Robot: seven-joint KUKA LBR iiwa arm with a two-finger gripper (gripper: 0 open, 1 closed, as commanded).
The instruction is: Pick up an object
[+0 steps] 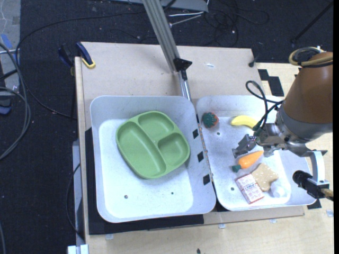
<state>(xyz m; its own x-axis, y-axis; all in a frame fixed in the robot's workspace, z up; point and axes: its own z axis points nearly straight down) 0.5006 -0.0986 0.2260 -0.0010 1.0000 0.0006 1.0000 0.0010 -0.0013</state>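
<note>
In the camera view, the arm reaches in from the right over the right-hand bin (222,194), and its gripper (244,146) sits low, right at the upper end of a toy carrot (248,161). Whether anything is pinched there cannot be told at this size, so no grasp can be claimed. Near the carrot lie a tan cracker-like piece (265,177), a small red-and-white packet (249,188), a yellow banana (243,121) and a strawberry-like toy (211,120). The left-hand bin (106,142) holds a green divided plate (152,144). The step appears to be the descent onto the carrot; the next move would call for closing squarely across it before lifting, without nudging the cracker just beside it.
</note>
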